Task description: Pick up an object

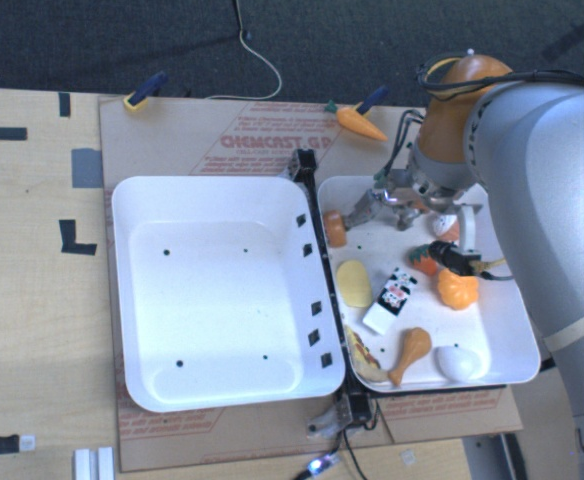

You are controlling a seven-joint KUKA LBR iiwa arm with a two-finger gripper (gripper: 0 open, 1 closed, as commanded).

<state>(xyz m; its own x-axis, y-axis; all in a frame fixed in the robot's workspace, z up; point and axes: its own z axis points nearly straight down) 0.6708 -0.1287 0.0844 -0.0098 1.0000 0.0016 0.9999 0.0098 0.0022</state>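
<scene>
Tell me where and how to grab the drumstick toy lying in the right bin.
Grip the drumstick across its thin shaft, just below the bulbous meat end, coming straight down from above. It lies flat on the right bin's floor, slanting from upper right to lower left, so the fingers should probably close crosswise to that slant. The white egg-shaped object sits close on its right, which favours the lower shaft.
</scene>
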